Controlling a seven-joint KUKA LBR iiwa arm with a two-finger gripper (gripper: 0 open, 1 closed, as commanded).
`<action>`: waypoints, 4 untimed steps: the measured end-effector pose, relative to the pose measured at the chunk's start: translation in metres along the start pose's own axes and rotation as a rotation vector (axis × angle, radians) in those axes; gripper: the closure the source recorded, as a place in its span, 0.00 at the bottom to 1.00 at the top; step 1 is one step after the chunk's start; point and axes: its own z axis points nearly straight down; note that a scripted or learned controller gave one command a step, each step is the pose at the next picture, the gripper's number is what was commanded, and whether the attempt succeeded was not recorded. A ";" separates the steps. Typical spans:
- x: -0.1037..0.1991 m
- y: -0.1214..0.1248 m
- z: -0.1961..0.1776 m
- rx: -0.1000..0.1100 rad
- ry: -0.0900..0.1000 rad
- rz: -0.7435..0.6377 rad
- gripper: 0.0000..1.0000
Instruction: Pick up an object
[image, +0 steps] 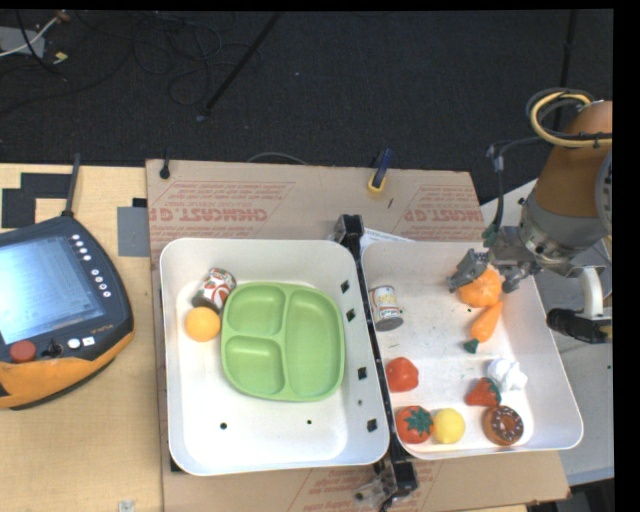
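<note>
Orange toy fruit (482, 290) sits between tool (489, 272) fingers.

I see two white bins side by side on the counter (100, 200). The left bin (190, 420) holds a green divided plate (282, 341), an orange ball (202, 324) and a small can (215, 288). In the right bin (555, 400) my tool (488, 268) sits over an orange toy (481, 290), just above a carrot (485, 322). Near the front lie a tomato (402, 374), strawberry (414, 423), lemon (449, 426) and donut (503, 424).
</note>
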 end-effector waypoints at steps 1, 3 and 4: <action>0.007 0.008 0.060 -0.001 0.000 -0.004 0.00; 0.010 0.009 0.083 -0.005 -0.001 -0.007 1.00; 0.004 0.019 0.031 -0.012 -0.003 0.005 1.00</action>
